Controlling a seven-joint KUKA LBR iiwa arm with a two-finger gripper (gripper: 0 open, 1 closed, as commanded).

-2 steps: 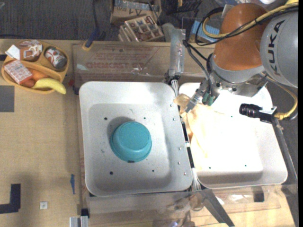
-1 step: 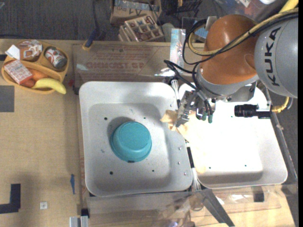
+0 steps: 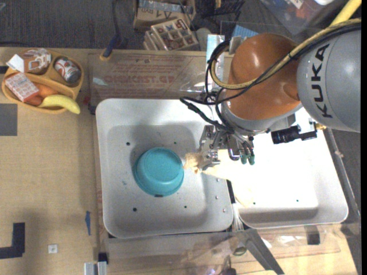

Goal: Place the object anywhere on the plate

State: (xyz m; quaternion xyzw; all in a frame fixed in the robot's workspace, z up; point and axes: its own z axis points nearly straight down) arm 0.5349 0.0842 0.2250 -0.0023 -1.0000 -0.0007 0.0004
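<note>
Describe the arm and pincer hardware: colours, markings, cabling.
Grey arm with black KUKA lettering, and a glossy orange band above the wrist. Black cables loop around the wrist, with a yellow hose along the link. The pincer is bare metal, with green-tipped parts beside it.

"KUKA" reads in dark letters on the grey arm (image 3: 335,79); the cardboard's (image 3: 146,76) red print seems illegible
</note>
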